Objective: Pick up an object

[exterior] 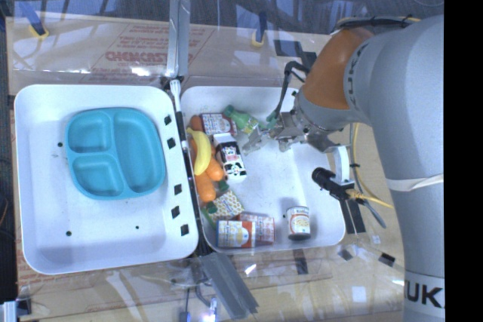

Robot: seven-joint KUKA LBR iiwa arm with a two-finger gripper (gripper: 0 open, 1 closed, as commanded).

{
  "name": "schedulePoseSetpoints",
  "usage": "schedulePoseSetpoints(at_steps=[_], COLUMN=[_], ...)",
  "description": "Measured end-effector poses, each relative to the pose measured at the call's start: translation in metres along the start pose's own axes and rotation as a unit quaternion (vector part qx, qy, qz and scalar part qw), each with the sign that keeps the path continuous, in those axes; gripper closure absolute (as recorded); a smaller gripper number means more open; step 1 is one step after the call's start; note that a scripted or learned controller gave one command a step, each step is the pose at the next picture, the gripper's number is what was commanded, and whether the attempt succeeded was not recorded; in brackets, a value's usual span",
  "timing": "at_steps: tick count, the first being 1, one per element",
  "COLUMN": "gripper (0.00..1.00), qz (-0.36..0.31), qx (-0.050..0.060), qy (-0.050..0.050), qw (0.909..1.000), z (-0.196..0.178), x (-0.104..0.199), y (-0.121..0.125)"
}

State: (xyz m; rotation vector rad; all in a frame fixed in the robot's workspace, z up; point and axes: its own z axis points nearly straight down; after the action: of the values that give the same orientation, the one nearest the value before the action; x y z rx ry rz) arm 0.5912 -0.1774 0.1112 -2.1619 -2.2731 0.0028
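The gripper (255, 138) hangs low in the right bin (321, 237), reaching toward the pile on its left side, and nothing is lifted, so the pick looks yet to be made. Whether it has clamped anything, I cannot tell. Nearest the camera lie a small can (299, 222) and a carton (245, 231); further back, a yellow banana (201, 152); beyond, a green item (241, 119) just beside the tool.

A blue divided plate (115, 152) is lying in the left white bin (30, 237), near its middle. A clear sheet with red print (143, 49), perhaps plastic, is lying on the bench behind the bins.
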Motion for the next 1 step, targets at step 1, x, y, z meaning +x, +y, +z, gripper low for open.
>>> schedulePoseSetpoints(at_steps=[1], gripper=[0.00], qz=[0.166], qx=[0.002], qy=[0.000], qw=[0.9861], z=[0.0202], x=[-0.0151], y=[0.0441])
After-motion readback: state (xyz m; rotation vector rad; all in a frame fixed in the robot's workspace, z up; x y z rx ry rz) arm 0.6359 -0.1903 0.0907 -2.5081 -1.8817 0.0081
